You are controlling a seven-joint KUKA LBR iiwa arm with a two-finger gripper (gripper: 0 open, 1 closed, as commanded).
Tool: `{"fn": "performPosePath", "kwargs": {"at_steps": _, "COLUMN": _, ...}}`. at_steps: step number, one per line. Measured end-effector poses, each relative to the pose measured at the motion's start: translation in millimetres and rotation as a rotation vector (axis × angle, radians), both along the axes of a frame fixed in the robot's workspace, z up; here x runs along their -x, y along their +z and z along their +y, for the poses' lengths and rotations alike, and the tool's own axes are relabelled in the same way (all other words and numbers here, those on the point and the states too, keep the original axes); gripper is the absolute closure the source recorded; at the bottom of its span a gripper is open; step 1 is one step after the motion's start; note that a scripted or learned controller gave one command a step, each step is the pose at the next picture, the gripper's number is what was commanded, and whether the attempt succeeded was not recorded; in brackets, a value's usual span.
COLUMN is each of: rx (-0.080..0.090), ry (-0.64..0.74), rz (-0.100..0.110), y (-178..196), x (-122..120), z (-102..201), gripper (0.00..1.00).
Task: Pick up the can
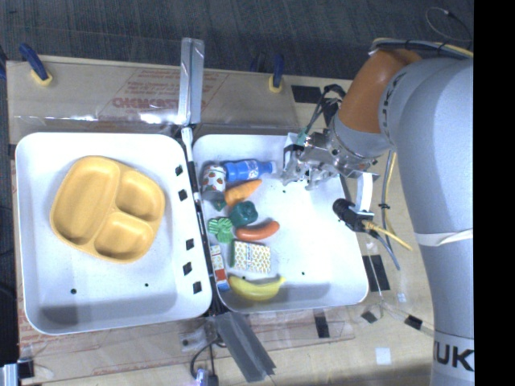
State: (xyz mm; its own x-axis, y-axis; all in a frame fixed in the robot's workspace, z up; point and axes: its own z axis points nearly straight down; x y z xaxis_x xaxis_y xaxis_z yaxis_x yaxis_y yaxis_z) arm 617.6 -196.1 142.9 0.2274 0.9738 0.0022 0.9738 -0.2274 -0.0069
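The can (212, 178) is small, with a red and white label and a round grey end. It stands at the upper left of the right bin (322, 256), against the wall between the bins. A blue cylinder (246, 170) lies on its side just right of the can, with an orange carrot (243, 190) below it. My gripper (303, 172) hangs over the bare floor at the upper right of this bin, about a hand's width right of the blue cylinder and well apart from the can.
Below the can lie a teal toy (243, 212), a green piece (220, 229), a red sausage (257, 231), a patterned box (252, 256) and a banana (256, 287). The left bin (32, 240) holds a yellow divided plate (107, 207). The arm (418, 135) stands on the right.
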Motion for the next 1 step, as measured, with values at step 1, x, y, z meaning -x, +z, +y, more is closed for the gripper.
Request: {"fn": "performPosePath", "kwargs": {"at_steps": 1, "rx": 0.004, "ry": -0.386, "rz": -0.002, "y": 50.8, "x": -12.4, "z": 20.3, "gripper": 1.0}}
